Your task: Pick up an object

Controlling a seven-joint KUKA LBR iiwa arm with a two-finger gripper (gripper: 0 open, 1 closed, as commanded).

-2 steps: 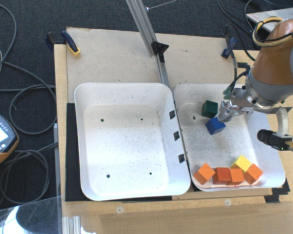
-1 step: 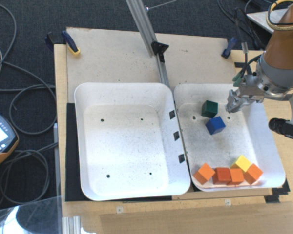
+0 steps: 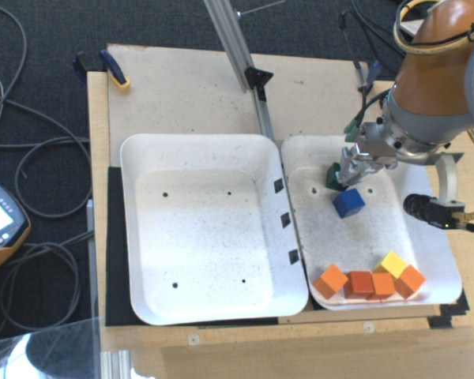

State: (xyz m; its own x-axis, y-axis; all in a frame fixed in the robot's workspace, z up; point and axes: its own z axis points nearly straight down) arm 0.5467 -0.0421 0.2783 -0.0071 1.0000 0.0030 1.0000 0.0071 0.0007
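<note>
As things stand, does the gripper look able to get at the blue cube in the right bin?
Probably yes. The gripper hovers just above and beside the blue cube, which lies alone, apart from the orange and yellow blocks at the bin's near edge.

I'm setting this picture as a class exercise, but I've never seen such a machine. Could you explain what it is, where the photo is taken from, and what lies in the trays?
The photo comes from one fixed camera above a wooden bench, looking down at a slant. The large grey and orange shape at the right is a robot arm. At its tip is the gripper, with jaws meant for picking things up.

Two shallow white trays sit side by side. The left tray is speckled with small dark dots. In the right tray, a blue block lies just below the gripper, and a dark green thing sits right at the gripper. Along the near edge lie orange blocks, a red block and a yellow block.

I cannot tell whether anything is held.
</note>
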